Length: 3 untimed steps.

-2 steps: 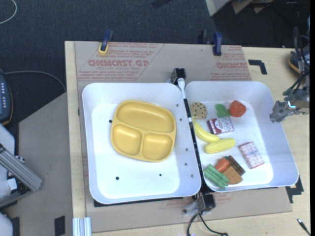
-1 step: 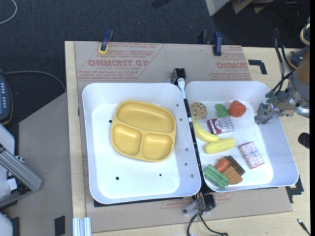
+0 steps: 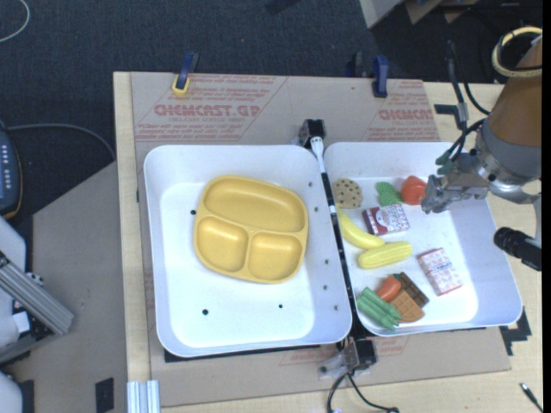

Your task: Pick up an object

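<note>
While the two-finger gripper (image 3: 436, 198) is poised just beside the round red plastic tomato (image 3: 413, 189), nothing is lifted. Its grasp cannot be told; the pick is judged undone.

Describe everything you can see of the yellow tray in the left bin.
The tray is yellow, looks like smooth plastic, with rounded corners. It has three compartments: one long one along the far side, two smaller ones nearer the camera. It lies flat, open side up, slightly turned, around the middle of the left bin, touching only the bin floor.
</note>
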{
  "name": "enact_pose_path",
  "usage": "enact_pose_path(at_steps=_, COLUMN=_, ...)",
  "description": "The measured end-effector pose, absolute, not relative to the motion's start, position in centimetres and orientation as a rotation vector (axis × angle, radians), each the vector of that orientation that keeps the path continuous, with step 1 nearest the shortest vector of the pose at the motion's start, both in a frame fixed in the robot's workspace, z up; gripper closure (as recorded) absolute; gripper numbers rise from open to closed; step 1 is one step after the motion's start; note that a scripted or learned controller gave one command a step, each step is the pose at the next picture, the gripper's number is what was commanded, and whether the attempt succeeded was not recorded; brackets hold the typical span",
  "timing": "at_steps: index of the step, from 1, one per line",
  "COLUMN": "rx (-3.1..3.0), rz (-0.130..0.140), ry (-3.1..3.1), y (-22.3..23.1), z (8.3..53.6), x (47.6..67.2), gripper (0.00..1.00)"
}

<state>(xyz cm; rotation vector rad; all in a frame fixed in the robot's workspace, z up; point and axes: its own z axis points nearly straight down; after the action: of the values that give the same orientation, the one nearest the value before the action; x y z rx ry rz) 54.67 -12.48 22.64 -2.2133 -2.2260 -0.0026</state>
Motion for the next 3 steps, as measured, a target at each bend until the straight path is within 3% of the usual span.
enact_pose_path(at_steps=2, rx=-2.212, rz=0.0, ry=-2.225, y=-2.3, z=21.3, x=54.2, gripper=1.0)
enact_pose_path(at_steps=3, rx=-2.221, rz=-0.005, ry=-2.226, y=-1.7, z=23.5, x=53.8, gripper=1.0)
